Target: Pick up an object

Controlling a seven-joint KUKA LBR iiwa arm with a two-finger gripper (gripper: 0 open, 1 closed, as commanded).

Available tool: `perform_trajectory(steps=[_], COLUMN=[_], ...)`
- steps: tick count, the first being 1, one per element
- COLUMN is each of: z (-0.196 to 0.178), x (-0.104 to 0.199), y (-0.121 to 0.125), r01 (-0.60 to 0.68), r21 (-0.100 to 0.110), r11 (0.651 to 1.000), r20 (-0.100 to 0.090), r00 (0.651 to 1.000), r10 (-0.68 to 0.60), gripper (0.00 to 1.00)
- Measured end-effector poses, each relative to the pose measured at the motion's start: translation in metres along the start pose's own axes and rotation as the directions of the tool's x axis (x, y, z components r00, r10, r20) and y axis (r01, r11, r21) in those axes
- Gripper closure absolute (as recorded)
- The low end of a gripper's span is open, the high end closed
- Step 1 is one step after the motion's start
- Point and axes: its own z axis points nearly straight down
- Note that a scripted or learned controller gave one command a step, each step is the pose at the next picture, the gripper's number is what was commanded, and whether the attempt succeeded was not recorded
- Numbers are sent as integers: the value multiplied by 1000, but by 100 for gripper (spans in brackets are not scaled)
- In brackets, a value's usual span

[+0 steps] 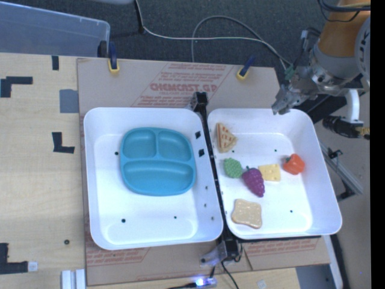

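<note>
Gripper point(283, 106): you see it above the right bin's point(322, 179) 1 o'clock rim; its opening cannot be told.
Objects: your waffle point(225, 137), broccoli point(233, 167), grapes point(254, 181), cheese point(270, 173), tomato point(293, 164), toast point(247, 214) lie inside.
Left bin point(102, 179): blue tray point(158, 162).

Two white bins point(99, 221) of smooth, faintly glossy plastic sit on a matt brown cardboard sheet point(174, 84) printed in red, laid over a pale wood-grain desk point(36, 179). In the left bin, a blue divided plate point(159, 161) shows a smooth, satin plastic finish. The right bin's toy foods look like moulded plastic: a ridged waffle piece point(225, 137), bumpy purple grapes point(254, 181), a matt tan bread slice point(247, 213).
</note>
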Motion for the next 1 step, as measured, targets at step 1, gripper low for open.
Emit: perform_trajectory(steps=[1], z=[-4], x=[47], y=[-13], r01=[4], r21=[4], r11=[1000], r20=[-1], r00=[1000], r10=[-4], gripper=[100])
